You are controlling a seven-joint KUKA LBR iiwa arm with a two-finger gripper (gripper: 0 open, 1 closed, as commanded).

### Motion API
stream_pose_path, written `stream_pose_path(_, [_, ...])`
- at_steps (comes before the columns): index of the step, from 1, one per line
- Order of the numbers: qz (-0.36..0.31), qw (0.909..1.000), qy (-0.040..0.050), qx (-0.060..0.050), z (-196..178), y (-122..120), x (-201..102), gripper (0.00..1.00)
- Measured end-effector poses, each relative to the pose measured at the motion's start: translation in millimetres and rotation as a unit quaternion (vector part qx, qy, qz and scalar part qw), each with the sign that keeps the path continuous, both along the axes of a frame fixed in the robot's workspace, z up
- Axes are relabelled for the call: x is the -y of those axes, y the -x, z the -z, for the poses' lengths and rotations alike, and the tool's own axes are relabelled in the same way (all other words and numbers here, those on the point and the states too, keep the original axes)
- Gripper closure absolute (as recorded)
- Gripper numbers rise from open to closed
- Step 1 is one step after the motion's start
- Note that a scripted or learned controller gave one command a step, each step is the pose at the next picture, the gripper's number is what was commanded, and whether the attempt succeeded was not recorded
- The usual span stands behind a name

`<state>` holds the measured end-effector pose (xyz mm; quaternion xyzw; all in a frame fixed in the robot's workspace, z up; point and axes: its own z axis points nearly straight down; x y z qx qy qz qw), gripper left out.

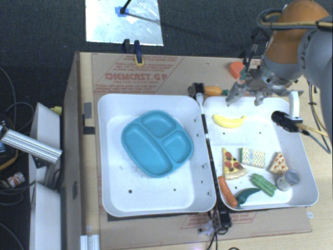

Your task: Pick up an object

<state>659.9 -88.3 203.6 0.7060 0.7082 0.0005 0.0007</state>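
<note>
My gripper (pixel 245 97) hangs over the far edge of the right bin (pixel 302 155), open, with nothing between its fingers. Just in front of it and a little left lies a yellow banana (pixel 229 120). Toward the near side of the same bin lie a pizza slice (pixel 232 164), a speckled cracker (pixel 253 158), a second small pizza wedge (pixel 279 163), a green pickle (pixel 263 184), a dark green pepper (pixel 246 194), an orange carrot (pixel 227 191) and a small grey metal piece (pixel 287 179).
The left bin (pixel 119 191) holds a blue divided plate (pixel 156 142). A small orange item (pixel 213 91) sits at the bins' far divider, and another orange piece (pixel 237 69) lies on the cardboard behind the right bin.
</note>
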Motion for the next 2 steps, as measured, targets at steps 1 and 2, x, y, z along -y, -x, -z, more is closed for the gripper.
stream_pose_path(1, [0.001,1.0,-0.0002,-0.001,120,7,3,0.0])
stream_pose_path(2, [0.001,1.0,-0.0001,0.0,109,6,3,1.0])
